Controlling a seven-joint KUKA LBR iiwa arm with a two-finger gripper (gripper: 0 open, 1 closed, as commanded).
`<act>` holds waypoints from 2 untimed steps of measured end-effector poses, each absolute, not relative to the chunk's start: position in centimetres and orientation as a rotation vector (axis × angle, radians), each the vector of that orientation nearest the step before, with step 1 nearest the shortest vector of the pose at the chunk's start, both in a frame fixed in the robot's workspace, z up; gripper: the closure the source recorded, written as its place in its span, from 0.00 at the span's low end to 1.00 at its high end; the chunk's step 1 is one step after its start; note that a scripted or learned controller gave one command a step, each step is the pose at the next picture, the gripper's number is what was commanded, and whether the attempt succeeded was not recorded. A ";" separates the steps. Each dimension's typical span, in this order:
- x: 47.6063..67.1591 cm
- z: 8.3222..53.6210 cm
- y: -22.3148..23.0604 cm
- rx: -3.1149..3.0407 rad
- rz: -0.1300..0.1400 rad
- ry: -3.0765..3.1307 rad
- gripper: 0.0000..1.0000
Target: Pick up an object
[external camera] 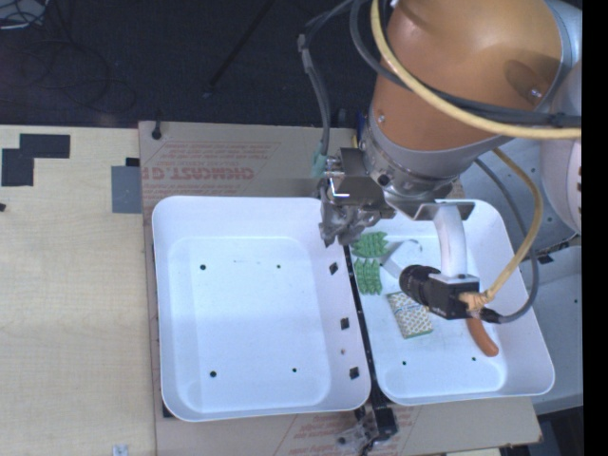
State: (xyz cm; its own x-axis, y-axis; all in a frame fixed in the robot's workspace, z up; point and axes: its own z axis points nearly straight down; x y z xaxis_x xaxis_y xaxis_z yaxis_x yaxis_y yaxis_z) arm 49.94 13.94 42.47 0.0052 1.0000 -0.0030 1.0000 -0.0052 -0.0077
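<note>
My gripper (340,224) hangs low over the far left corner of the right bin (518,369), close to the rim between the two bins. Just to its right lies a green ridged piece (371,246), and a second green piece (368,276) lies a little nearer the camera. I cannot make out anything held in the gripper. A speckled pale square pad (411,317) rests toward the middle of the right bin. An orange, carrot-like stick (484,338) lies toward that bin's right side.
The left bin (171,255) sits beside the right one, their rims touching. Both rest on a cardboard sheet (228,160) over a pale wooden bench (66,302). The big orange-banded wrist (456,74) looms over the far end of the right bin.
</note>
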 end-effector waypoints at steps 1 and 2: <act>47.5 46.8 13.0 -2.222 -0.001 -2.221 1.00; 47.6 49.5 17.3 -2.216 0.001 -2.226 1.00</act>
